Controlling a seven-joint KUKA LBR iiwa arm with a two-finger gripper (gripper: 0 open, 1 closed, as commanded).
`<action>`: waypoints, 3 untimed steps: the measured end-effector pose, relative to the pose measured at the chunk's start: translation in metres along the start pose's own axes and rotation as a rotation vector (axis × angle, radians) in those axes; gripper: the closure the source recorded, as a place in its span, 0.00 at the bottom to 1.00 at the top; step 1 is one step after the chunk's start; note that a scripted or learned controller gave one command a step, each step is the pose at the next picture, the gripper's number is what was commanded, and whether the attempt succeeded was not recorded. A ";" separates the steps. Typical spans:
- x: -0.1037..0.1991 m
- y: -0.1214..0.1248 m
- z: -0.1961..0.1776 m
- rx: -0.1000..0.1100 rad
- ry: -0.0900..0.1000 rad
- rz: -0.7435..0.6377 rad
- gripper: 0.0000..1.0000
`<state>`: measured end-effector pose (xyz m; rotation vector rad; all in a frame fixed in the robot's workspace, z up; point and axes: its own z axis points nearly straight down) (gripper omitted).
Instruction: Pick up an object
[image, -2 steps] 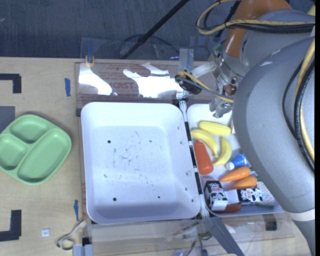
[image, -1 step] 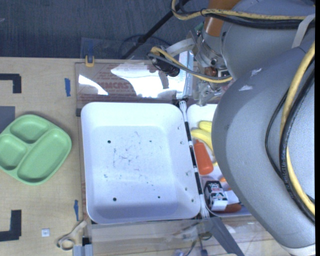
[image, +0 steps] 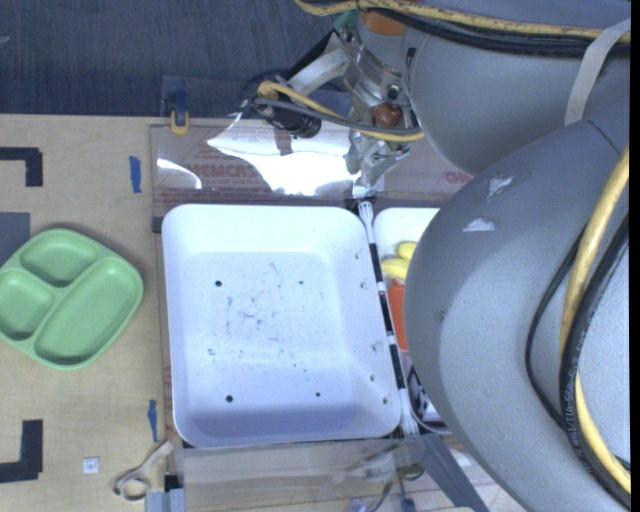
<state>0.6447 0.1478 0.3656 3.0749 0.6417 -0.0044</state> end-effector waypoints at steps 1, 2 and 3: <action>-0.048 0.008 0.051 0.001 -0.005 -0.146 1.00; -0.022 0.015 0.090 0.000 -0.001 0.115 1.00; -0.004 0.038 0.202 0.002 -0.002 0.133 1.00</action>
